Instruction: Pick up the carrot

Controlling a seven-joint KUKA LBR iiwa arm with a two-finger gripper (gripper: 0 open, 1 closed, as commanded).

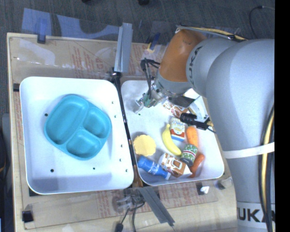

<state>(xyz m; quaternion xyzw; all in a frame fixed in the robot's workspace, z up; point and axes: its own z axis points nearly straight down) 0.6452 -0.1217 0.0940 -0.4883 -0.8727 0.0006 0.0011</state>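
The carrot (192, 136) lies at about three o'clock in the right bin (130, 88), hemmed by a small can (189, 154) at its six o'clock, a carton (177, 128) touching its nine o'clock side and a banana (171, 142) beyond. The gripper (146, 101) hangs at the bin's eleven o'clock; whether its fingers are spread or pressed together I cannot tell. In such crowding, a descent could well catch a neighbour or nudge the carrot aside.

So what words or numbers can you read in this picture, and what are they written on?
"UK": big white letters on the arm's base, cut off at the picture's edge.
Red print on the bench: too faint to read.
Labels on the small can and the cartons in the right bin: too small and blurred to read.
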